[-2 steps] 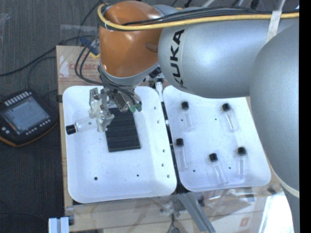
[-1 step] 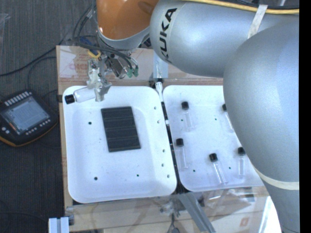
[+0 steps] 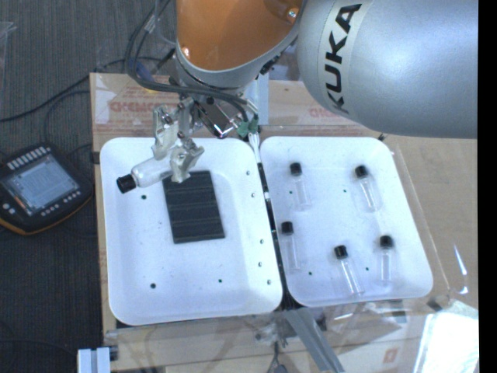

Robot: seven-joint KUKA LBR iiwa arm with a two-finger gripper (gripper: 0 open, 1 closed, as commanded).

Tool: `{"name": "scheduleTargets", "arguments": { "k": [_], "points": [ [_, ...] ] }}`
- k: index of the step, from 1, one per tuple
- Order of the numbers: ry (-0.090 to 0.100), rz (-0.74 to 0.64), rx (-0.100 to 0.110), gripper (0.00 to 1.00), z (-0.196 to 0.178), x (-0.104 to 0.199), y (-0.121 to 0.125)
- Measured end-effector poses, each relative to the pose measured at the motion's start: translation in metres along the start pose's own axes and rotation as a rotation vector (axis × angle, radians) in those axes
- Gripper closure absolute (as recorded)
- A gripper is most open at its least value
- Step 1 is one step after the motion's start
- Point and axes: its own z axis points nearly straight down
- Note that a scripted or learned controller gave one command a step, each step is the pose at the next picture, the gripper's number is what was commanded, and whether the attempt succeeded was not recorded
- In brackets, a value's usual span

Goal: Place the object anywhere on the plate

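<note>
Vial (image 3: 144,175) clamped in pincer (image 3: 177,155), black cap pointing left | hanging in left bin (image 3: 124,286), touching plate's (image 3: 196,206) upper-left corner | plate down-right | small nudge, then drop, probably

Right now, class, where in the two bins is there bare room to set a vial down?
Left bin: bare floor below and right of the plate. Its top-left is crowded by the pincer and a vial. Right bin: five vials spread out, with a small gap at the centre.
</note>
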Motion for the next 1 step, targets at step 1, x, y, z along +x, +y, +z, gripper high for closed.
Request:
{"name": "scheduleTargets", "arguments": {
  "k": [1],
  "points": [
    [0.001,-0.286,-0.001,1.00,0.0496,-0.0407,-0.0269]
  ]
}}
